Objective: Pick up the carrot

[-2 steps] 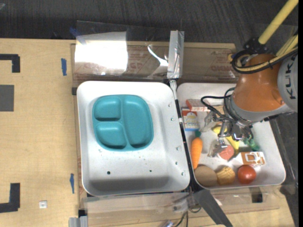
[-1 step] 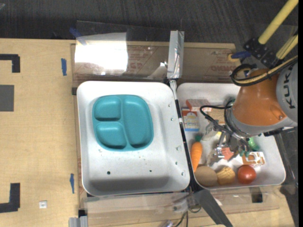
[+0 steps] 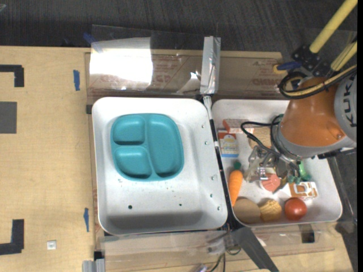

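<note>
On the desk (image 3: pixel 45 152), reading from its left edge to its right:

Left bin (image 3: pixel 108 208): shallow white plastic with rounded corners, a few dark specks on the floor. In it sits a teal divided plate (image 3: pixel 147 146), smooth and matte, three compartments, nothing in them that I can see.

Carrot (image 3: pixel 235 186): in my right bin (image 3: pixel 334 200), hard against its left wall, lying lengthwise with its green top (image 3: pixel 237 166) toward the far edge. It looks like a toy of smooth orange plastic, so I judge it light, stiff and a bit slippery, tapered. I would close across the thick middle, not the narrowing tip.

Neighbours: a tan, potato-like lump (image 3: pixel 247 208) touches the carrot's near end; beside that a rough golden piece (image 3: pixel 271 209) and a glossy red tomato (image 3: pixel 295 208). A small carton (image 3: pixel 228 143) lies near the far-left corner.

My tool (image 3: pixel 265 169): just beside the carrot, to its right, over a pink item; whether it is apart or together I cannot tell.
</note>
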